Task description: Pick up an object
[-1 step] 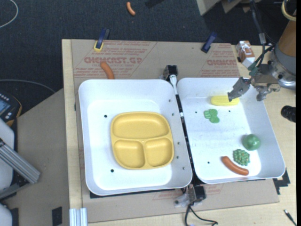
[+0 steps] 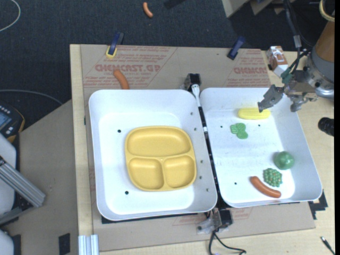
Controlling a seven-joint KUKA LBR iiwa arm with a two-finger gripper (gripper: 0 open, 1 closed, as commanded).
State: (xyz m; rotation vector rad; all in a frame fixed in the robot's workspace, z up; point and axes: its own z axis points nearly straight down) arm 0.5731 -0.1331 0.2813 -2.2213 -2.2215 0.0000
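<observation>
Cardboard-topped surface, two white bins. Gripper spread wide, one finger touching the yellow banana-shaped piece in the right bin (far corner). Nothing lifted; closing and raising remain.

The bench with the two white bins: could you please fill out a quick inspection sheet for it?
Surface: board bearing left bin and right bin.
Job's things: right bin holds yellow piece, green pieces, green ball, green cluster, sausage.
Clutter: yellow divided tray in left bin; sausages on board and floor.
Grippers: gripper open above yellow piece.
Cables: cable at front edge.
Surroundings: dark floor.
</observation>
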